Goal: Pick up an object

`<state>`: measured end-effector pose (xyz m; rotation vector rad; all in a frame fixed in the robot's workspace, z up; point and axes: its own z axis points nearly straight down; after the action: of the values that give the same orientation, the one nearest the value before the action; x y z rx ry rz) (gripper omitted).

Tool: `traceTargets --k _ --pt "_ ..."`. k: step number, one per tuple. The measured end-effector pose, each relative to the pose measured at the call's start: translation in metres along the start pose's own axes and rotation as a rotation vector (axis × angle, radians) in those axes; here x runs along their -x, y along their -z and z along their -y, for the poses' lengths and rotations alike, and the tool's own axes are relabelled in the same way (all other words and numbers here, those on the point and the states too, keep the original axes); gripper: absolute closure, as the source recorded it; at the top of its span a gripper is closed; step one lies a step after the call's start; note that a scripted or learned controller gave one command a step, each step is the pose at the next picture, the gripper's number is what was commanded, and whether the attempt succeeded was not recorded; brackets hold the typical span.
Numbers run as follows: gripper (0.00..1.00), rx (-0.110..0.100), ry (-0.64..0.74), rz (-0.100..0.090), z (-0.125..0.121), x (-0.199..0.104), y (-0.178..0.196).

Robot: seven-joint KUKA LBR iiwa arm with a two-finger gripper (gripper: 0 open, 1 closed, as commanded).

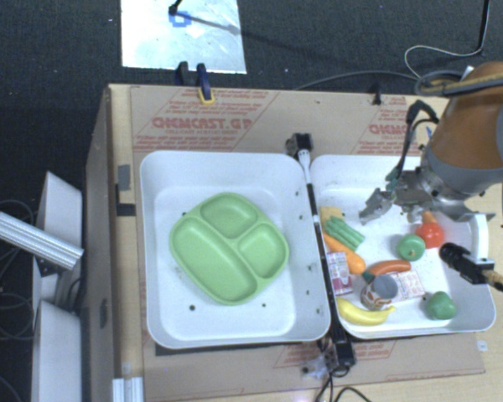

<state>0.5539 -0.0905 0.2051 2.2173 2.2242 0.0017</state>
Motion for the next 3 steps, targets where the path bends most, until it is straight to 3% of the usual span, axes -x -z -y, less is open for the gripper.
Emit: traceTargets --k 1,2,3 --pt "0.0 0.01 -0.002 0.002 -0.047 0.016 -0.116" --pt "0.0 0.002 0.001 0.0 -0.115 0.001 -0.12" --pt "0.0 0.003 -0.002 0.002 -0.043 0.038 -0.045"
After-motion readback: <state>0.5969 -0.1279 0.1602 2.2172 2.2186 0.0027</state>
